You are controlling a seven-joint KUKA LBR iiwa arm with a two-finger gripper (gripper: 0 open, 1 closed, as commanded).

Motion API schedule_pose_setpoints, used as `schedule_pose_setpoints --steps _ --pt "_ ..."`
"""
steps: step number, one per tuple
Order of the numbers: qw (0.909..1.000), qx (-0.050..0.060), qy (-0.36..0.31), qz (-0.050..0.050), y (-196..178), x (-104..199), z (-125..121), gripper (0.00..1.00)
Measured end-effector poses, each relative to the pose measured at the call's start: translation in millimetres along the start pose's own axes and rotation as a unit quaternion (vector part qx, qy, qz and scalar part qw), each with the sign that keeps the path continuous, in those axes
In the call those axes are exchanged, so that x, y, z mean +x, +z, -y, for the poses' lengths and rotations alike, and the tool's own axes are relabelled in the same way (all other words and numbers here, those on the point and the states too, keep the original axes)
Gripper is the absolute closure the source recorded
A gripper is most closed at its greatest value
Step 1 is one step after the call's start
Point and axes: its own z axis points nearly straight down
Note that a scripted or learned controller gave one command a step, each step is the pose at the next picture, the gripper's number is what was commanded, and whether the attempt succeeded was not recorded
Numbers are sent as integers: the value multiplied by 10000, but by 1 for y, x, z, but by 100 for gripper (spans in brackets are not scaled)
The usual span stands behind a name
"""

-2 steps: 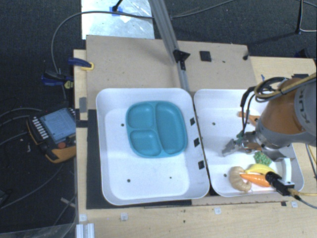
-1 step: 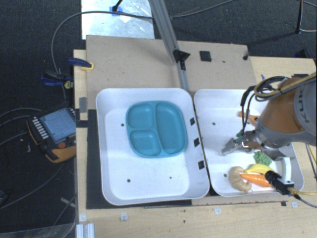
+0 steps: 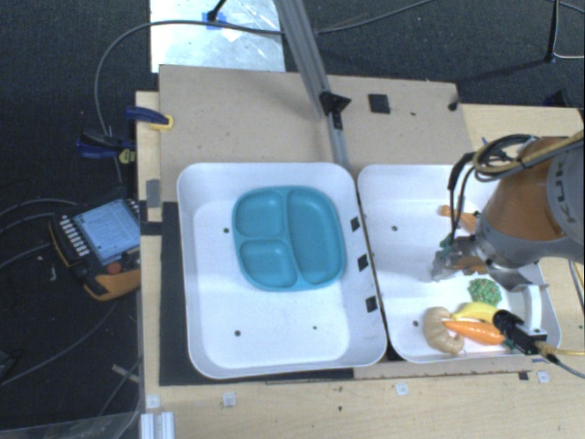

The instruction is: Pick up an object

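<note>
Blue plate (image 3: 289, 238) in left bin (image 3: 210, 337), toy food (image 3: 464, 321) in right bin (image 3: 398, 208)

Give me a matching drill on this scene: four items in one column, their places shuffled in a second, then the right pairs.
Items:
1. blue sectioned plastic plate
2. green toy broccoli
3. orange toy carrot
4. beige toy croissant

Places:
A. right bin, along the near edge, just right of the beige piece
B. left bin, middle
C. right bin, beside the gripper
D. right bin, near edge, leftmost of the food pile

Pairs: 1-B, 2-C, 3-A, 4-D
</note>
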Motion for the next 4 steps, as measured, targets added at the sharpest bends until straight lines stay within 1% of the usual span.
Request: schedule_pose_setpoints --steps 1,2,3,4 --pt "10000 38 -22 -10 -62 4 -7 100" --pt "10000 29 -25 -8 -125 7 -5 100" --pt "10000 34 -26 -9 -168 7 -8 100" --pt "10000 63 -47 -22 -151 58 -15 100"
